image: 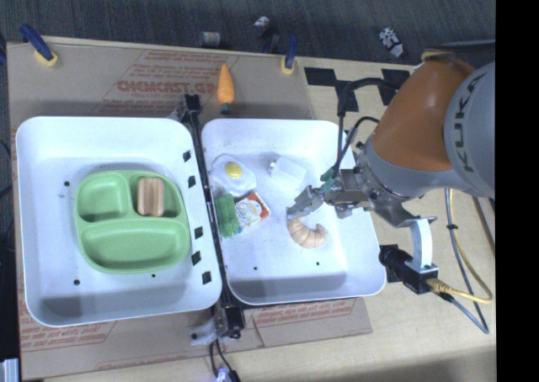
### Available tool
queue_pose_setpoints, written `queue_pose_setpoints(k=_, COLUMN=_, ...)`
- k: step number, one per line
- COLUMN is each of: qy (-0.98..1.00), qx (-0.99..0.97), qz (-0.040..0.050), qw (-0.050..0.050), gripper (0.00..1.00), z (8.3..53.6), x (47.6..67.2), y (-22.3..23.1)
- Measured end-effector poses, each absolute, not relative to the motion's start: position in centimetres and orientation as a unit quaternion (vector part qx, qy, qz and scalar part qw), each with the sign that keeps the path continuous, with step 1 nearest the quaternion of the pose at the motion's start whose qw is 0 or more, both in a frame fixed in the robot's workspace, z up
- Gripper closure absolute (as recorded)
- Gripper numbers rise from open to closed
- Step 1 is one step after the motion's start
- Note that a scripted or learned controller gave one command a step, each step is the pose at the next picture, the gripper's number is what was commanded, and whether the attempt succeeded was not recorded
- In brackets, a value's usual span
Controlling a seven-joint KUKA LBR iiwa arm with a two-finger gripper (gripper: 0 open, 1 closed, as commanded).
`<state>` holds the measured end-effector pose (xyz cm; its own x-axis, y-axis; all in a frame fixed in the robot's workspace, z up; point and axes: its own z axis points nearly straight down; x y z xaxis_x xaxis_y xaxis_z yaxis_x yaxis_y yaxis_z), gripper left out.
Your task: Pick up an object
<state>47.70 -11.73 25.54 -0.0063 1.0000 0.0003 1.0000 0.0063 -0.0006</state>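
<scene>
Hovering low in the right-hand white plastic bin (253, 283), the gripper (303, 204) sits just above the curved tan croissant toy (307, 234), fingers apart, nothing between them. I'd centre over the croissant's middle, drop straight, then close.

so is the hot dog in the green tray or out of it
In. The hot dog lies inside the upper right compartment of the green tray, which sits in the left bin.
</scene>
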Motion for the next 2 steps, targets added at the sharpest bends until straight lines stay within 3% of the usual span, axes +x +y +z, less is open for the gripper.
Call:
queue_pose_setpoints(k=1, qy=-0.709, qx=-0.705, qz=0.0007, qw=0.000, gripper=0.00, z=22.4, x=48.7, y=-19.2)
queue_pose_setpoints(k=2, qy=-0.710, qx=-0.704, qz=-0.0001, qw=0.001, gripper=0.00, z=9.2, x=54.1, y=-21.0)
